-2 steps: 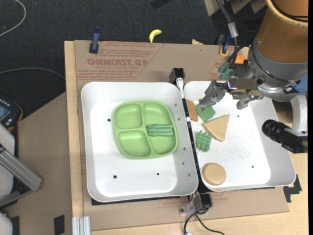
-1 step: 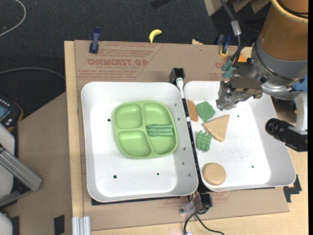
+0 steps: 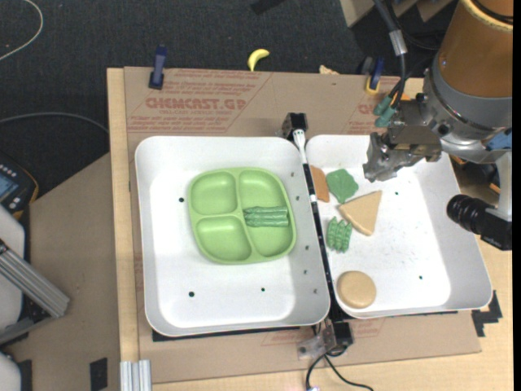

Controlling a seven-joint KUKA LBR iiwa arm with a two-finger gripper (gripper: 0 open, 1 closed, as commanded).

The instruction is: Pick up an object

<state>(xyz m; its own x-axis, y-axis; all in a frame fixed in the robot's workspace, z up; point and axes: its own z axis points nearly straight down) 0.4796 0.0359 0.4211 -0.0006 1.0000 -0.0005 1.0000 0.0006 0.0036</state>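
My gripper (image 3: 381,169) hangs over the far part of the right bin (image 3: 427,243), just right of and above a green leafy piece (image 3: 343,184). Nothing shows in its grasp. An orange-brown slice (image 3: 320,184) lies beside the leaf against the bin's left wall. A tan wedge (image 3: 364,213) lies below the gripper toward the front. A green ridged piece (image 3: 339,235) sits left of the wedge, and a round tan disc (image 3: 356,289) rests near the front edge.
The left bin (image 3: 163,283) holds a green divided plate (image 3: 203,218) with a green ribbed bundle (image 3: 266,217) in one compartment. Blue clamps (image 3: 158,66) grip the cardboard at the back. A small yellow item (image 3: 258,57) lies beyond the bench.
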